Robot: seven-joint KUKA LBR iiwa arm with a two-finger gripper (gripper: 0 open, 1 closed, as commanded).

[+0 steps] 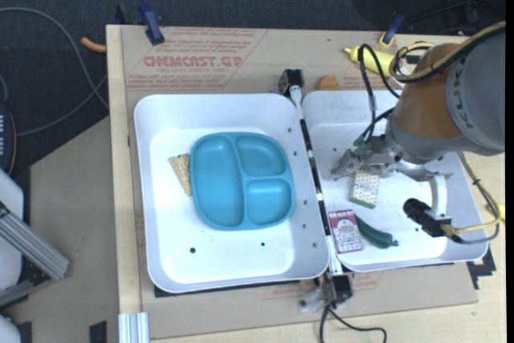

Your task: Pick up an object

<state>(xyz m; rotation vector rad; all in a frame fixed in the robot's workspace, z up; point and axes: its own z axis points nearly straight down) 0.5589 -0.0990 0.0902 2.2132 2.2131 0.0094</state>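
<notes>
Camera view, left to right. Red print is seen on the cardboard sheet (193, 60) under the bins: "CHEMCAST GP" can be read, the smaller lines around it cannot. The sheet is pinned at its far edge by a blue clamp (150, 22) on the left and a second blue clamp (391, 30) on the right.

Left bin (161, 173): a tan, cracker-like piece (181, 170) is tucked against the left edge of a blue divided plate (241, 179), partly hidden by its rim. The plate lies flat in the middle of the bin and three compartments are seen: one long on the left, two smaller on the right.

Right bin (337, 116): a red card pack (345, 230) lies flat at the near-left corner, just beside the bin's wall. A pale panel is seen on its face, but the writing is too small to be read. A dark green, elongated item (374, 234) lies just right of the pack, about touching it. A small packet (366, 189) with a fine green-on-white pattern lies above those two, mid-bin, with no legible label.

The gripper (365, 162) is positioned low in the right bin, directly over the top edge of the patterned packet. Whether the pincer is apart, together or clamped on the packet cannot be told from this angle. The arm (450, 104) enters from the right, with its orange band above the wrist.
</notes>
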